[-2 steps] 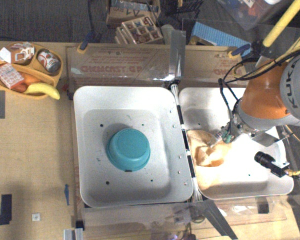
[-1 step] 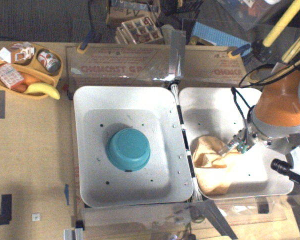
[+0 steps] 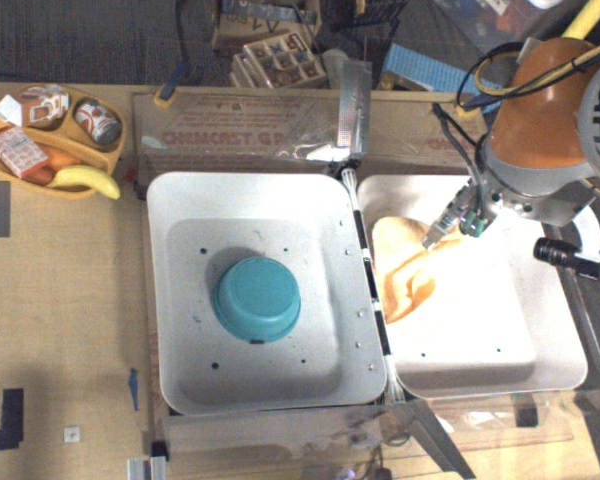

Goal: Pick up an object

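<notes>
An orange and tan cloth (image 3: 404, 286) lies crumpled against the left wall of the right bin (image 3: 500, 358). One orange corner of it stretches up and to the right into my gripper (image 3: 444, 236). The gripper hangs over the upper left part of that bin, shut on this corner. A teal bowl (image 3: 258, 298) sits upside down in the middle of the left bin (image 3: 180, 218), well away from the gripper. The grey arm with its orange band (image 3: 540, 108) comes in from the upper right.
A yellow tray (image 3: 40, 158) with a banana and toy food sits on the bench at the far left. Cardboard and plastic packaging (image 3: 280, 133) lie behind the bins. Cables and a black fitting (image 3: 565, 253) hang by the arm over the right bin's far right side.
</notes>
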